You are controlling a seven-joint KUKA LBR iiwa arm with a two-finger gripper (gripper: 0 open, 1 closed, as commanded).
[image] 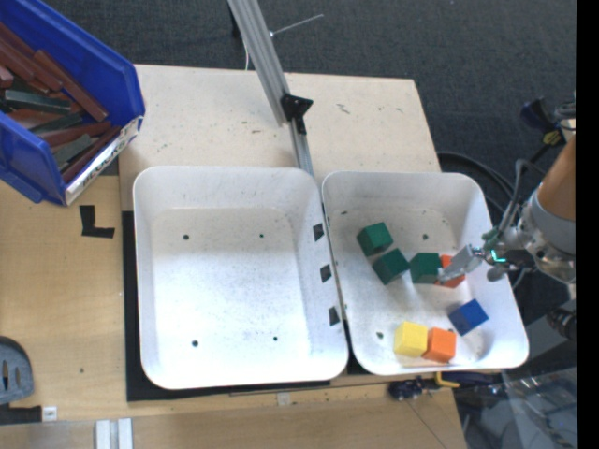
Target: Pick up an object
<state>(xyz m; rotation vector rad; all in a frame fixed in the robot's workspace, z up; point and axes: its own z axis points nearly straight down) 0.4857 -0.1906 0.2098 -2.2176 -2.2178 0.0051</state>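
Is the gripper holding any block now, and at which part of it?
It cannot be told. The gripper sits low in the right bin, right at a red block beside a green block, but the view does not show a hold.

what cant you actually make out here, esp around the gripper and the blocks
- Gripper, camera view: too small and blurred to tell open from shut.
- Red block: mostly covered by the gripper, so contact is unclear.
- Arm: cut off by the right edge.
- Blue crate: cut off at the top-left corner.
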